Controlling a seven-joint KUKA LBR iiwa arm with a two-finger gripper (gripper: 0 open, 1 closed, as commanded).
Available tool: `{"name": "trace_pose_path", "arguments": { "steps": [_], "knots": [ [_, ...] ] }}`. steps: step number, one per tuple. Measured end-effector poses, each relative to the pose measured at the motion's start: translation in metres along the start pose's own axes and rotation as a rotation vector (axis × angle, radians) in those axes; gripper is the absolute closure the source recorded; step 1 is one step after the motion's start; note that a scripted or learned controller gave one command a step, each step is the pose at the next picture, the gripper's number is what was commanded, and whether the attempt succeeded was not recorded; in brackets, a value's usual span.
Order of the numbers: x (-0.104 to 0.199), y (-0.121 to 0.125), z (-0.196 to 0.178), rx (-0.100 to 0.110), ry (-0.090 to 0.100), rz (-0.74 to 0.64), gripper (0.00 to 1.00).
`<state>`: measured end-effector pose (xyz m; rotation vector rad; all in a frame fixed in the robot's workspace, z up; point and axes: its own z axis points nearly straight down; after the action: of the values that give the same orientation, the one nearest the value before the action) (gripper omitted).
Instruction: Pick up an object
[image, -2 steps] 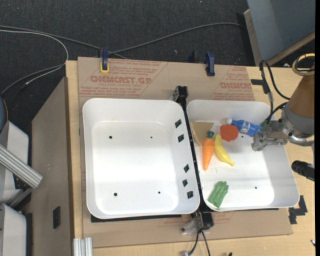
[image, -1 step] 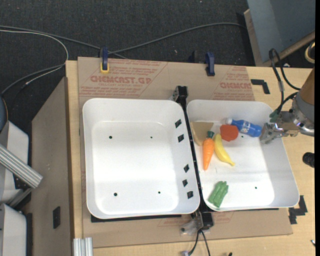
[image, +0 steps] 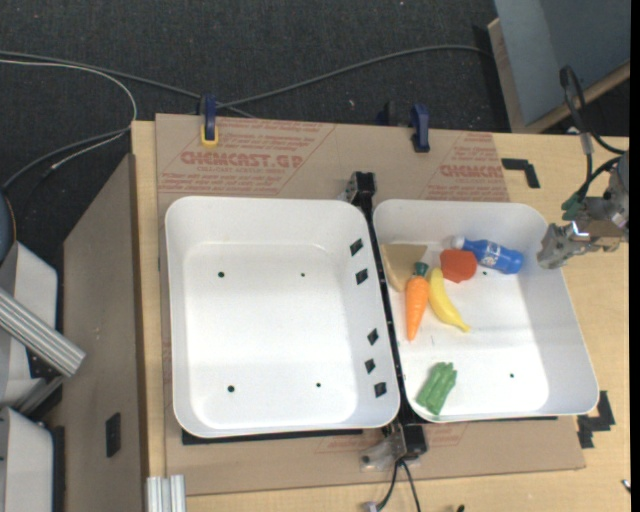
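End effector at right bin's outer edge, toys well apart.

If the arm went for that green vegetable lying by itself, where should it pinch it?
Probably across the middle of the green vegetable, coming straight down from above. It lies flat and slightly slanted near the front of the right bin, apart from the carrot and banana, so fingers have room on both long sides.

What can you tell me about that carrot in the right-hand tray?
The carrot looks like a plastic toy: smooth orange body with a small green top. It lies flat in the right bin, near its left wall, green end pointing away from the camera. A yellow banana lies right alongside it, apparently touching.
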<state>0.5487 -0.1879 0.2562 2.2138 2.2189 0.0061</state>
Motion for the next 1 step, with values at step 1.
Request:
{"name": "trace_pose_path", "arguments": {
  "steps": [1],
  "knots": [
    [0.0581,-0.0051,-0.0056,0.009,0.006,-0.004,1.0]
  ]
}}
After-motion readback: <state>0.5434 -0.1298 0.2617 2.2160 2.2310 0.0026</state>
